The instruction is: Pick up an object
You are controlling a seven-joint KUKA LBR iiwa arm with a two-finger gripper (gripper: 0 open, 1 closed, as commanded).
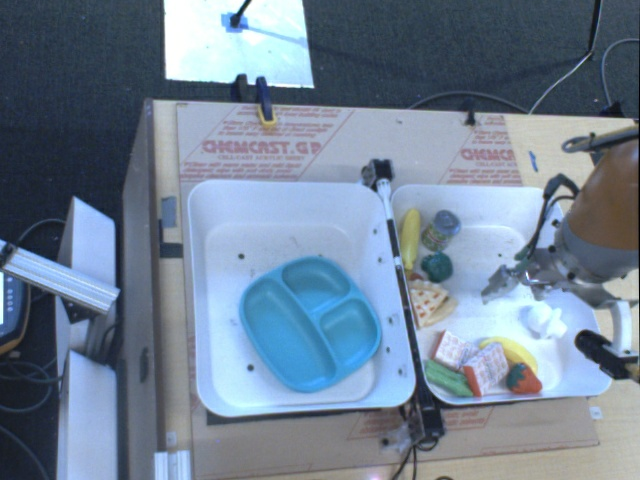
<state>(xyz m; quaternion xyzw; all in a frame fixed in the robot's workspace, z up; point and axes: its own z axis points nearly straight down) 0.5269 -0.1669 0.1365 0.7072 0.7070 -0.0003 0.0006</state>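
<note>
On the left of the desk (300,138) sits the left bin (215,298), and in it lies a blue divided plate (310,323) with three compartments, resting flat near the bin's middle. A thin rod (392,230) runs along the seam where the two bins meet.

The right bin (480,218) holds all the small things. Against its left wall stands a yellow banana-like piece (410,238), lengthwise along the wall, with a small can (440,231) just beside it and a dark green round object (436,266) just below the can. Further toward the near edge lies a waffle-patterned wedge (428,302) (it looks like a toy pizza slice). At the bin's near side a cluster is packed together: two red-and-white checked pieces (470,358), a green piece (448,380), a second yellow banana (512,351) and a red strawberry-like piece (522,378), several of them touching.

A crumpled white object (545,318) lies on the bin floor to the right of the cluster. Just above it hovers the gripper (515,280), reaching in from the right under the arm's orange band (610,203). Whether its fingers are open or closed cannot be told from this angle, and nothing is seen between them.
</note>
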